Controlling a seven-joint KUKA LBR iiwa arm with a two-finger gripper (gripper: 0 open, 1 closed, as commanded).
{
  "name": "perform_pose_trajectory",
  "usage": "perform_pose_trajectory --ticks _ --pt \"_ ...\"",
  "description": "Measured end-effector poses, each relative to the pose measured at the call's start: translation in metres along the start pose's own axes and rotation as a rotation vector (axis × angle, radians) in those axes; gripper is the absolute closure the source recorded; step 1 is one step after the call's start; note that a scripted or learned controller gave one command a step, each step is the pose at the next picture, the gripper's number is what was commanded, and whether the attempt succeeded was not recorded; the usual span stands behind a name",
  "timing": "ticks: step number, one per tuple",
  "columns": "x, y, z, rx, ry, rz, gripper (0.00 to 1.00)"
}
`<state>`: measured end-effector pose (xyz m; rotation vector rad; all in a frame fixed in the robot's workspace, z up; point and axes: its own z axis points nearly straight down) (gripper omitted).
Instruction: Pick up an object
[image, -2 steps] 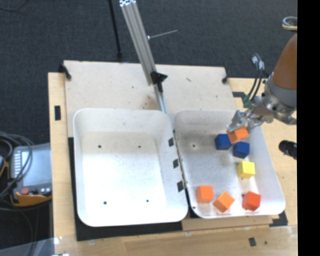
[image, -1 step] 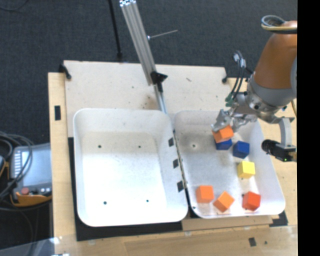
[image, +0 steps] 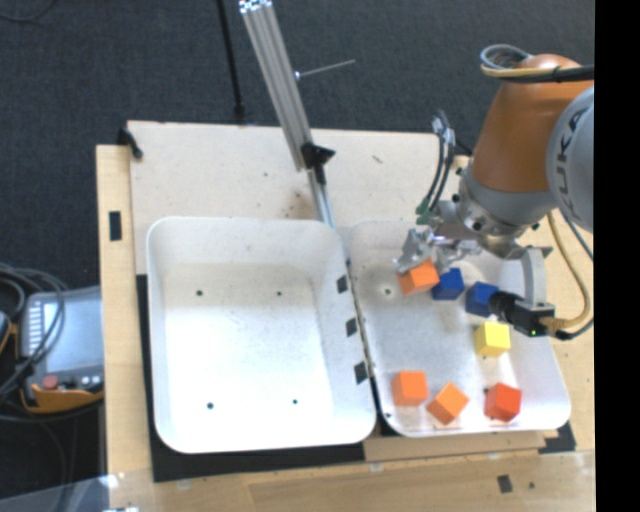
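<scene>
— How far along is the pick judged to be?

— Not finished, as far as can be seen. No object is seen lifted clear of the right bin (image: 560, 400). The gripper (image: 418, 256) is lowered over the upper part of that bin, and an orange block (image: 420, 278) is seen right at its metal tip. Whether that block is actually clamped cannot be told from this angle.

— So a grasp cannot be claimed?

— No. The block is overlapped by the tip, but it is not shown plainly between anything, so contact is the most that can be supposed. Whether the gripper is spread or closed is hidden by the wrist and the metal parts around it.

— What else is left in reach?

— Two blue blocks are found just beside the orange one: one (image: 449, 284) touching or nearly touching it, another (image: 482, 297) a little farther toward the arm. A yellow block (image: 492, 338) is set below them. Along the near wall, two more orange blocks (image: 409, 387) (image: 449, 402) and a red block (image: 503, 402) are lined up, well apart from the gripper.

— And the left bin (image: 165, 300)?

— Nothing is carried toward it. A secure closure and a lift are judged to be outstanding.
</scene>
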<state>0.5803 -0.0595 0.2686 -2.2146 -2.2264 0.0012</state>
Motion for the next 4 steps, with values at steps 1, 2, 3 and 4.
perform_pose_trajectory --ticks 1,2,3,4 --pt "0.044 -0.008 0.013 0.000 -0.001 0.000 1.00" --pt "0.087 -0.013 0.013 0.000 0.001 -0.001 1.00" --pt "0.135 -0.017 0.029 0.003 0.000 -0.001 1.00" --pt "0.133 -0.016 0.028 0.001 0.000 0.004 0.00"
